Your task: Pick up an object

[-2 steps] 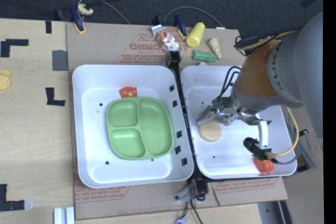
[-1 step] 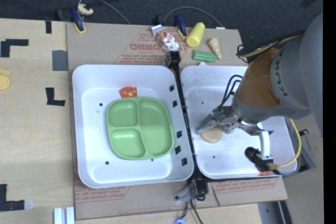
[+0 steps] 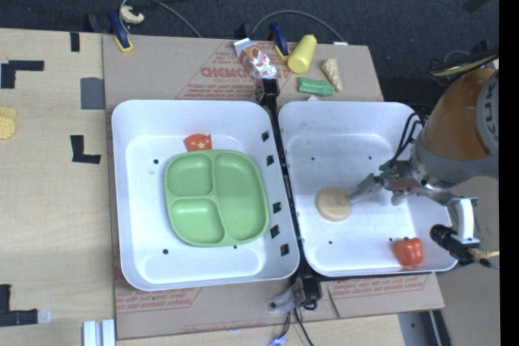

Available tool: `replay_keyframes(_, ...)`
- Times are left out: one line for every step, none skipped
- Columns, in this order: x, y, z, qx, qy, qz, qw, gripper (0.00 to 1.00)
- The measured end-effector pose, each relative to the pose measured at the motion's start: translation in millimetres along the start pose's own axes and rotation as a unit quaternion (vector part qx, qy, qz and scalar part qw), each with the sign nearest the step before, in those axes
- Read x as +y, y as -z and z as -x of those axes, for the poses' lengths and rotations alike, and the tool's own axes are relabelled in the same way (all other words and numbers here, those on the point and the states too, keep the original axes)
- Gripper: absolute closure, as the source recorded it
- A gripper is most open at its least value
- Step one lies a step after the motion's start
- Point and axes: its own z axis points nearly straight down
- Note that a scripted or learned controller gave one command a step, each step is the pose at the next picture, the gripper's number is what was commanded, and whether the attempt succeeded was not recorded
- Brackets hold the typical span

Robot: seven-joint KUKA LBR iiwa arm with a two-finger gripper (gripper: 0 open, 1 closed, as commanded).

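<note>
Tan round lump (image 3: 333, 204) sits in the right bin (image 3: 324, 121), near its middle, slightly toward the left wall. End effector (image 3: 357, 192) reaches in from the right, tip just beside the lump, maybe touching its right edge; can't tell if it's open or closed. Red pepper (image 3: 408, 252) lies at that bin's front right corner. Left bin (image 3: 130, 126) carries a green divided plate (image 3: 216, 197) at centre, small red item (image 3: 198, 143) behind it. Yellow bottle (image 3: 302, 53) and green piece (image 3: 315, 87) lie on the worktop behind the bins.
</note>
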Motion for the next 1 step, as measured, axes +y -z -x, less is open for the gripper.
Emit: replay_keyframes(72.4, 61.1, -105.0, 0.002, 0.003, 0.000, 1.0000, 0.00)
